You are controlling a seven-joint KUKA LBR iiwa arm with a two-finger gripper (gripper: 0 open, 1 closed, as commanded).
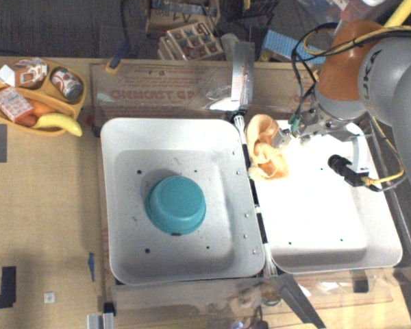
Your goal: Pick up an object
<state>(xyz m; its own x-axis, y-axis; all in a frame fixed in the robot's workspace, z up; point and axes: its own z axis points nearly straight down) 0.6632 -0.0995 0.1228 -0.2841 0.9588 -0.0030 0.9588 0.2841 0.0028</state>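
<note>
This is a robotics lab or test workshop. A wooden bench (41, 211) carries two shallow white bins, the left bin (116, 142) and the right bin (383, 252), set side by side. A grey industrial arm (390, 67) with an orange band and loose black cables (305, 46) reaches in at the upper right of the frame. A yellow tray of toy food (31, 105) sits at the upper left. Along the top of the frame, dark carpet (55, 12) holds cardboard boxes (185, 36) and assorted clutter.
</note>
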